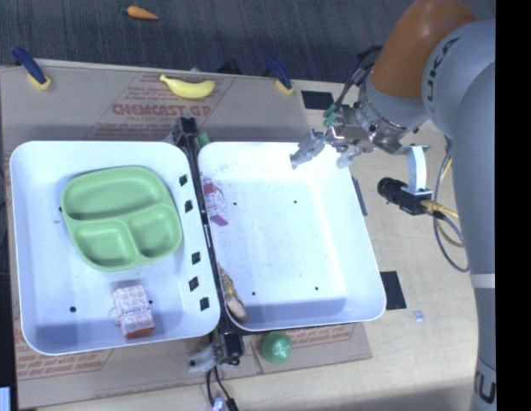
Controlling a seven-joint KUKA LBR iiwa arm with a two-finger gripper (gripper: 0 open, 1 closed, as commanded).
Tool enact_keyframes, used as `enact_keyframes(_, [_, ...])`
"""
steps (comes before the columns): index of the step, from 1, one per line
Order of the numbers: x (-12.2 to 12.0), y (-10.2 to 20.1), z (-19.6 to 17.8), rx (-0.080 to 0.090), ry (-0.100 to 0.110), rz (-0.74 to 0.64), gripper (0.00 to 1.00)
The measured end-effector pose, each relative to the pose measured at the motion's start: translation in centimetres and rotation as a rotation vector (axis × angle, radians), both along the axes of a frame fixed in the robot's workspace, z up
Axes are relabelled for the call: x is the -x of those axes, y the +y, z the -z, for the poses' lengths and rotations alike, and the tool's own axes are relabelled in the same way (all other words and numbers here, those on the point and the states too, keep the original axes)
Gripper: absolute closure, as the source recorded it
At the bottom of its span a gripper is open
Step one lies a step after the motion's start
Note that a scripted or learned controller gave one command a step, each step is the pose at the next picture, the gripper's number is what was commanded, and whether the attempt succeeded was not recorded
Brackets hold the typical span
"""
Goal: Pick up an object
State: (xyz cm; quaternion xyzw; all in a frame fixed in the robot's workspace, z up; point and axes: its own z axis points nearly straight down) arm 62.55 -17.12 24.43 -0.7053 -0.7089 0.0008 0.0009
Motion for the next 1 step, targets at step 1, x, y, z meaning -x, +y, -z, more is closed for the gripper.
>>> enact_keyframes(1, [-3.09,-0.47,15.36,0.001,-0.001,-0.003,0.0])
